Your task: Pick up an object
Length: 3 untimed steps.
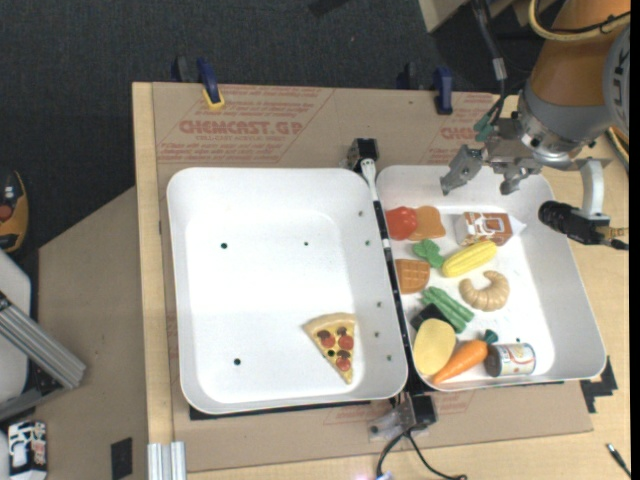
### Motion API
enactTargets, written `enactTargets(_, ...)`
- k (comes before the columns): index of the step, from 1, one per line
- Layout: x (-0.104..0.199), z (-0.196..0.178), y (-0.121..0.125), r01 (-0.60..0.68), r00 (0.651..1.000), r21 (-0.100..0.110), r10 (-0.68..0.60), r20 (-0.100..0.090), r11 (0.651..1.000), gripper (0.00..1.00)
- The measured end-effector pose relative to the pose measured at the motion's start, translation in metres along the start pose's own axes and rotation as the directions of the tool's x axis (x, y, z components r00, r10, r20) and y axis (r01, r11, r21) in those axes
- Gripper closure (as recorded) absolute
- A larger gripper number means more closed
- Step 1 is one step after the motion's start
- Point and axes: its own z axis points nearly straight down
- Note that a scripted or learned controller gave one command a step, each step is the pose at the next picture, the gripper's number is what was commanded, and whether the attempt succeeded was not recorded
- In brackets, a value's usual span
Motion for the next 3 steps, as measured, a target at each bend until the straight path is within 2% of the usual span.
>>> enactTargets(1, 0.065, 0.042, 0.039, 0.006, 1.0, -0.003, -0.006, 0.0, 1.0, 0.0)
enactTargets(2, 0.122, -0.097, 0.039, 0.007, 1.0, -0.018, -0.007, -0.002, 1.0, 0.0)
enactTargets(3, 0.176, 0.05, 0.033, 0.005, 1.0, 0.014, -0.005, -0.001, 1.0, 0.0)
